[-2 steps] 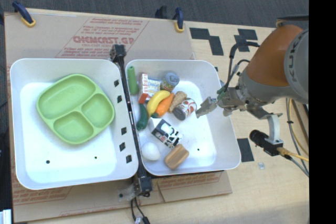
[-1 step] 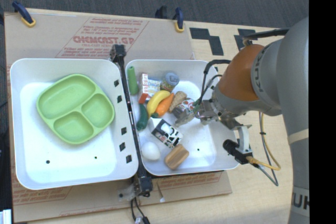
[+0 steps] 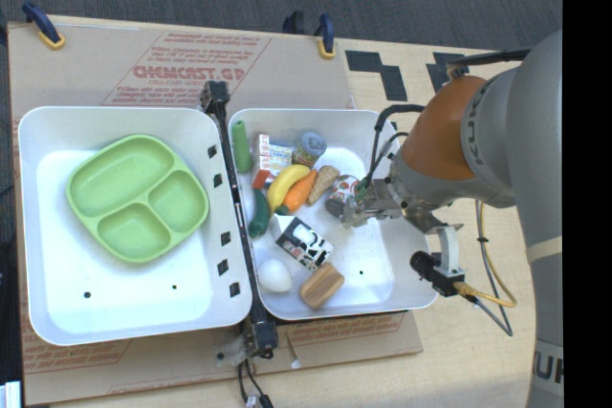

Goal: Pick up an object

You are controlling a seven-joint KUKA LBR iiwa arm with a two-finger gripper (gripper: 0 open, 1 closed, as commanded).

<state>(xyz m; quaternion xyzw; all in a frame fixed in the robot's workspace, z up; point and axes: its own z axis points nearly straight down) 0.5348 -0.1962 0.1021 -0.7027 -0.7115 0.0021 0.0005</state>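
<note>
gripper [image 3: 346, 205] low in rt bin [image 3: 382, 287] nr banana [image 3: 287, 183], jaw state unclear

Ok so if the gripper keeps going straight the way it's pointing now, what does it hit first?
The gripper points left across the right bin. The first thing in that line looks like the carrot, with the banana just behind it. Height is hard to judge from above, so it might pass over them.

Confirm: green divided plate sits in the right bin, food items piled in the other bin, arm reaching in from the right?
Not quite. The camera view shows the green divided plate in the left bin, not the right. The food items are piled in the right bin, and the arm does reach in from the right.
</note>
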